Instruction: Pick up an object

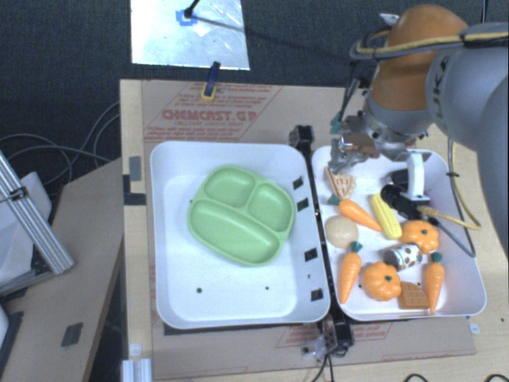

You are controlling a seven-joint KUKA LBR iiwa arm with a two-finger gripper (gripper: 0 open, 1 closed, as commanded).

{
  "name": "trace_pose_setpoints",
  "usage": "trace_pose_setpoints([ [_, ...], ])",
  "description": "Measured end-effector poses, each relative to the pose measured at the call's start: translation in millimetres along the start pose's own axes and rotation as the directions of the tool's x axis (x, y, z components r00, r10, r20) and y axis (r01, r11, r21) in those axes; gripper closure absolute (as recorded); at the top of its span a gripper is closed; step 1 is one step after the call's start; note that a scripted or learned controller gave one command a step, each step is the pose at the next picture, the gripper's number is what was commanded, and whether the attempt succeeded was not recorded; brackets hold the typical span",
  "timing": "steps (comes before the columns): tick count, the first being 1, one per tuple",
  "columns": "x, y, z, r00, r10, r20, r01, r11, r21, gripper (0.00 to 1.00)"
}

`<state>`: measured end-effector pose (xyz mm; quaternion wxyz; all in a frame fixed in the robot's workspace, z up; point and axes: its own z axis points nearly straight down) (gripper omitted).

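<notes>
Red lettering on the cardboard sheet [211, 110] under the bins reads, as far as I can make out, "CHEMCAST GP"; a smaller line beneath it is too faint to read. My gripper [343, 159] hangs over the far left corner of the right bin [469, 293], just above a waffle-patterned wedge [342, 185]; whether it is spread or pressed together I cannot tell, and I see nothing between its tips. The right bin is crowded: a carrot [359, 214], a corn cob [386, 216], a pale round piece [342, 231], two small pumpkins [420, 235] and two more carrots [350, 270] lie close together, leaving bare floor mainly at the far right corner. The left bin [171, 293] holds a green divided plate [241, 213], with open white floor around it. A shiny sheet [189, 22] lies beyond on dark cloth.
</notes>
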<state>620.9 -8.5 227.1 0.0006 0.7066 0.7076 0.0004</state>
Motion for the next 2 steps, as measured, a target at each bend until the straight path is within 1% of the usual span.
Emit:
trace_pose_setpoints([
  [1, 3.1, 17.9, 8.6, 1.000, -0.004, 0.000, 0.004, 1.000, -0.001, 1.00],
  [2, 3.6, 11.5, 12.1, 1.000, -0.001, 0.000, 0.001, 1.000, 0.000, 1.00],
])
